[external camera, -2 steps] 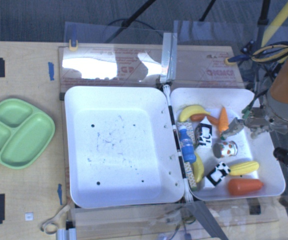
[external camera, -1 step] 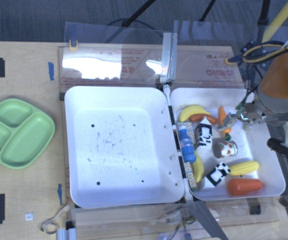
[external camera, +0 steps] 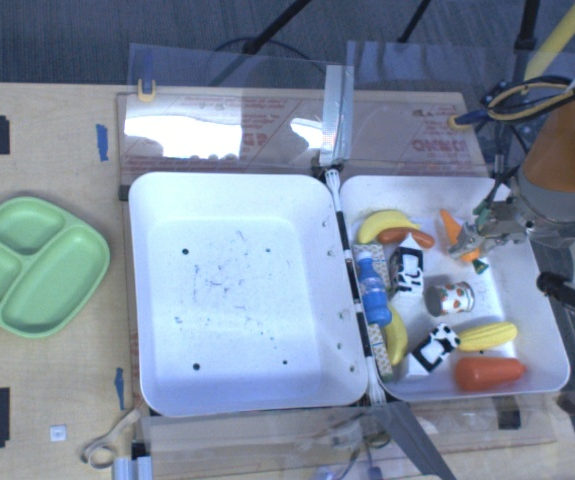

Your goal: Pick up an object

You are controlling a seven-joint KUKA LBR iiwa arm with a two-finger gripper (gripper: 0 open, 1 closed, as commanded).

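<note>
Over the right bin: we find the gripper [external camera: 479, 236] low above the bin's upper right part, near a small orange carrot-like piece [external camera: 451, 226]; we cannot tell its state.
Arm: we see it enter from the right, orange band up, so the wrist clears the rim of the right bin [external camera: 552, 333].
Candidates: a yellow banana [external camera: 382, 224] with a red-orange piece [external camera: 404, 236] against it, a blue bottle [external camera: 372, 286], a black-and-white cow toy [external camera: 408, 268], a round grey toy [external camera: 450, 298], a second banana [external camera: 487, 336], a red sausage-like toy [external camera: 487, 371].
Crowding: we judge the items near the divider packed close, some touching, so the outlying carrot is the easier pick.
Left bin [external camera: 237, 288]: bare white floor, a likely drop place.
Bench: a green divided plate [external camera: 32, 265] lies far left, well apart.
</note>
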